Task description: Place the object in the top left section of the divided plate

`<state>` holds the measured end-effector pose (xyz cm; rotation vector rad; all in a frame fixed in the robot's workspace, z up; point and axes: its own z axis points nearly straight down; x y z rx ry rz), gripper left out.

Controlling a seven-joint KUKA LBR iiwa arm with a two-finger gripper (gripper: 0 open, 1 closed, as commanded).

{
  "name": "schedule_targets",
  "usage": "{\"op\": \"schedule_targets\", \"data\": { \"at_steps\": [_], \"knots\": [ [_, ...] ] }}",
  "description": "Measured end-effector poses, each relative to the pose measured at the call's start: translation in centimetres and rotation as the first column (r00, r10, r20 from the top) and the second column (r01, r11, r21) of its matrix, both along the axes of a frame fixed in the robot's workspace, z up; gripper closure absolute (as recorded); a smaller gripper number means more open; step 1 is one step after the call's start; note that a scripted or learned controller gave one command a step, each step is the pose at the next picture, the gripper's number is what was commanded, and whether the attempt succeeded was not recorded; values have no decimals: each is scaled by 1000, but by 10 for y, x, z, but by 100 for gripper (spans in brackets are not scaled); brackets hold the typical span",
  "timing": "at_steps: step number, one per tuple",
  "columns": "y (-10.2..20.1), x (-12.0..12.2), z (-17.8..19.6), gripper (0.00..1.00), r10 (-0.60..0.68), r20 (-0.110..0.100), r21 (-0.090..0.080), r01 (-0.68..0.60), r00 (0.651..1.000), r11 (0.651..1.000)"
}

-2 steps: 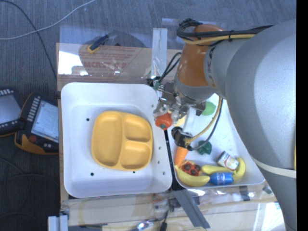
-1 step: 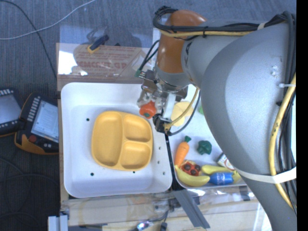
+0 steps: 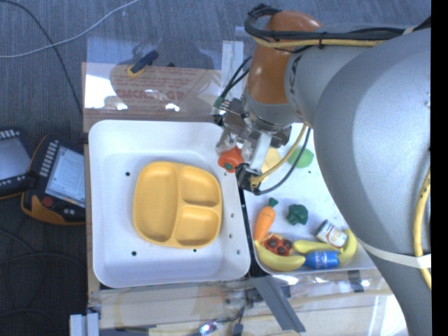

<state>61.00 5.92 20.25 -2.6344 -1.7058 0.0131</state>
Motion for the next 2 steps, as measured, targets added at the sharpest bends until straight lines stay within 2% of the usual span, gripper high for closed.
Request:
{"op": "schedule_targets", "data": {
  "at_steps": [1, 2],
  "knots": [
    [36, -8, -22, 100, -26, 0, -3, 26, 1000, 1000],
    [36, -8, -22, 0, -27, 0, -4, 27, 1000, 1000]
  ]
}}
